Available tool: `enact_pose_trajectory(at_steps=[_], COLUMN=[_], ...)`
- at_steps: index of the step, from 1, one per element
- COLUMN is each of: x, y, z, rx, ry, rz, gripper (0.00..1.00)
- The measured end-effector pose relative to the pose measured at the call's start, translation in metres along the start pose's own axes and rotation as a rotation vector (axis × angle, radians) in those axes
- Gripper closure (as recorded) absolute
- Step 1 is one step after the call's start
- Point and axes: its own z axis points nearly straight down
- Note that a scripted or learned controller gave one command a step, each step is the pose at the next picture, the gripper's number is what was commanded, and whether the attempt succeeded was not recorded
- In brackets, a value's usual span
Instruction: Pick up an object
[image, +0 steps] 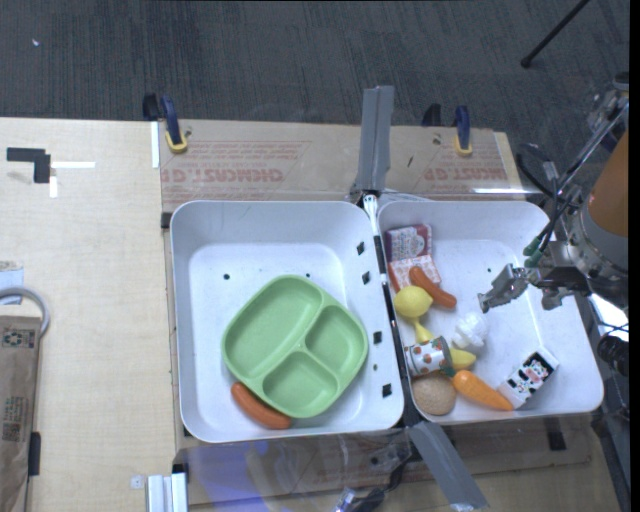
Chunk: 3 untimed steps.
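Observation:
My gripper (500, 290) hangs over the right bin (560, 405), in its right middle, with nothing visibly in it. Just below and left of it lies a small white crumpled item (470, 330). Further left are a yellow lemon (412, 302), an orange sausage-shaped piece (433, 290) and two red-and-white packets (408, 243). Along the front lie a small can (428, 355), a yellow banana (458, 357), a brown round piece (435, 396), an orange carrot (482, 390) and a black-and-white carton (530, 375).
The left bin (200, 300) holds a green divided plate (295, 345) and an orange sausage (262, 407) at its front. A grey divider post (375, 140) stands behind the bins. Clamps (172, 132) sit on the cardboard at the back.

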Motion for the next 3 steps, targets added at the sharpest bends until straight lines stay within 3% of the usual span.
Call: enact_pose_trajectory(at_steps=[1,2,3], x=[0.005,-0.011,-0.012], y=[-0.002,0.061,0.061], z=[0.155,0.183,0.174], rx=[0.000,-0.002,-0.002], ry=[0.001,0.000,0.000], rz=[-0.311,-0.466,-0.462], gripper=[0.00,0.00,1.00])
